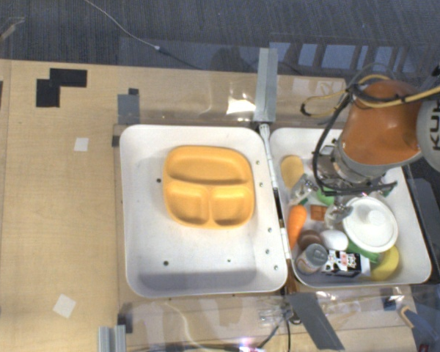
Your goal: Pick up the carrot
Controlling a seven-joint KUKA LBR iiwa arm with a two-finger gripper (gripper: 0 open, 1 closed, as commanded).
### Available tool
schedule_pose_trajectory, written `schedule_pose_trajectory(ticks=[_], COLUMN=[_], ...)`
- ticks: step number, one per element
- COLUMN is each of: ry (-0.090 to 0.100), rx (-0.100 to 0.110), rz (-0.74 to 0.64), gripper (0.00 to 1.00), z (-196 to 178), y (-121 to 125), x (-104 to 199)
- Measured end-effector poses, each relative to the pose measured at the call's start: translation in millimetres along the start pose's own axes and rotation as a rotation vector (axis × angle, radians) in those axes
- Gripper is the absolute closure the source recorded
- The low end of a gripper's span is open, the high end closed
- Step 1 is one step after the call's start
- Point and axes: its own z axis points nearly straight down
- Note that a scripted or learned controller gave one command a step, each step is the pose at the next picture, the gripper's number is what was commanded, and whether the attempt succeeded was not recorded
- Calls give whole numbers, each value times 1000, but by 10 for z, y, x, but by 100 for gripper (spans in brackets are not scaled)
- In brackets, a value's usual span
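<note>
The carrot [296,225] lies in the right bin [419,259], just inside its left wall, below a pale yellowish item [292,170]. The claw [330,202] hangs just right of the carrot (apart from it, as far as I can see); its opening cannot be told

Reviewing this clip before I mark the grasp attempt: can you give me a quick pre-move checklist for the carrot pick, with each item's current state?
1. Carrot visible in the right bin: ok.
2. Carrot lying by that bin's left wall: ok.
3. Space around carrot free: not ok; a pale roll sits above it and a dark can just below.
4. Gripper over the right bin, close to the carrot's right: ok.
5. Jaws open or shut: cannot tell.
6. Yellow divided tray in the left bin, out of the way: ok.
</note>
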Motion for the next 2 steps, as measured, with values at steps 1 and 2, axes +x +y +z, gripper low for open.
schedule_pose_trajectory(ticks=[1, 2], ry=[-12, -13], rx=[17, 18], rz=[-56, -87], gripper=[0, 0], z=[61, 57], y=[186, 271], x=[142, 214])
